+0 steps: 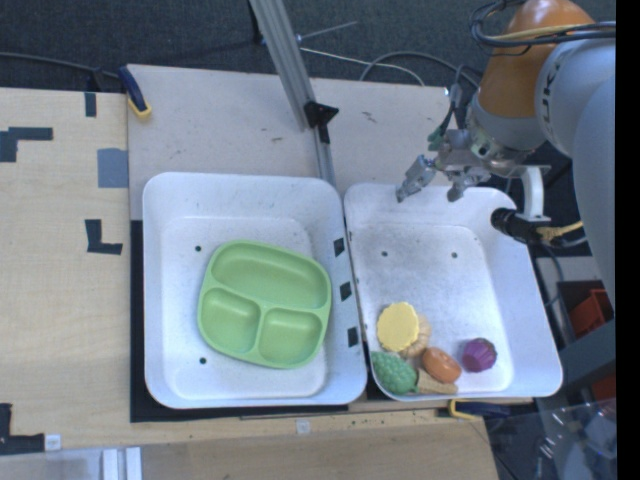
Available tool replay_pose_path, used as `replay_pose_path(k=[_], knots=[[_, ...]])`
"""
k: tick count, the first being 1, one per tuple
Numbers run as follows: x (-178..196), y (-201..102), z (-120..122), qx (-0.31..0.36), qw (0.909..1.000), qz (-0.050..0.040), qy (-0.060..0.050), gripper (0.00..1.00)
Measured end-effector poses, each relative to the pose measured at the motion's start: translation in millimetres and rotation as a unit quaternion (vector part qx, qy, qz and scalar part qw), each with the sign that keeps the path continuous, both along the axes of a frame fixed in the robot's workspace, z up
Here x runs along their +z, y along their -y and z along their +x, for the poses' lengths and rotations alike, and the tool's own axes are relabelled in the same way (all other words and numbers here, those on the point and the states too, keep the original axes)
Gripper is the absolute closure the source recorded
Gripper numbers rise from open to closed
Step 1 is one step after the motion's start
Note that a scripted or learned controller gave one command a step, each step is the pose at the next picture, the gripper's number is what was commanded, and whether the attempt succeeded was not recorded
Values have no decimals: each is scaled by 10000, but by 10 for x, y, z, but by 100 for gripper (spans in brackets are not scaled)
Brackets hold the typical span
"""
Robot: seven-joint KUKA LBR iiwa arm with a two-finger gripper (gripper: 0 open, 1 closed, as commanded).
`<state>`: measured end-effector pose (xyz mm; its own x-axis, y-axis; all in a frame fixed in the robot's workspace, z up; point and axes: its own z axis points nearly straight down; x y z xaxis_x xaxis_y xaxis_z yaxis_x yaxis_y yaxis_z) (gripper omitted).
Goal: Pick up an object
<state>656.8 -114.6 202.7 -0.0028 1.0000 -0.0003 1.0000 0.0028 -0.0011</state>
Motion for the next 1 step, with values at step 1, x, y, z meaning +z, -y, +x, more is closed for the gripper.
replay_pose_path(k=[1], knots=[[0, 1, 0, 0, 10000, -3, -1, 0]])
